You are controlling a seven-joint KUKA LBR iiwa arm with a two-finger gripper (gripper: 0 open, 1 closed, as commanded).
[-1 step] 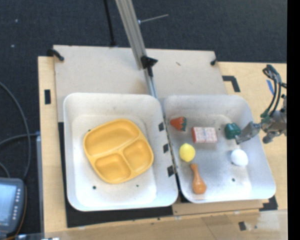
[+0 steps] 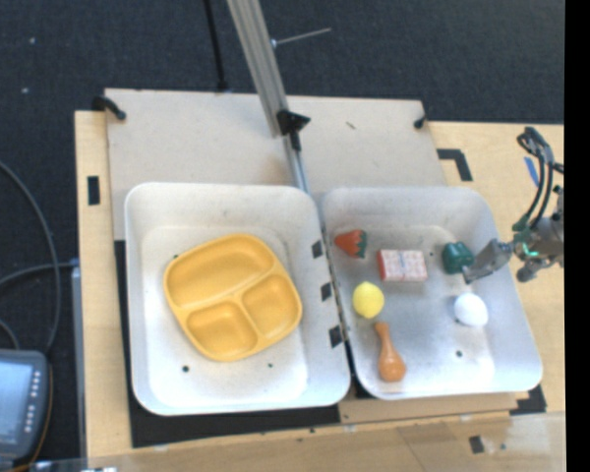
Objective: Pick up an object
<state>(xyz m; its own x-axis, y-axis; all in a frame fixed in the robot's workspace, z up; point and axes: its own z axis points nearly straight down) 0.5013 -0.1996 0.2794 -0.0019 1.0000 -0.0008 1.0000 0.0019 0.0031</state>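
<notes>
The right bin holds several small objects. A red piece with a green top lies at its left, with a pink and white block beside it. A dark teal object sits further right. Nearer the front are a yellow ball, a white egg and an orange gourd-shaped piece. My gripper hangs over the bin's right side, just right of the teal object and above the egg. Nothing shows in its grasp.
The left bin carries a yellow divided tray. An aluminium post rises from behind the seam between the bins. Cables hang by the arm at the right edge. A screen sits at the lower left.
</notes>
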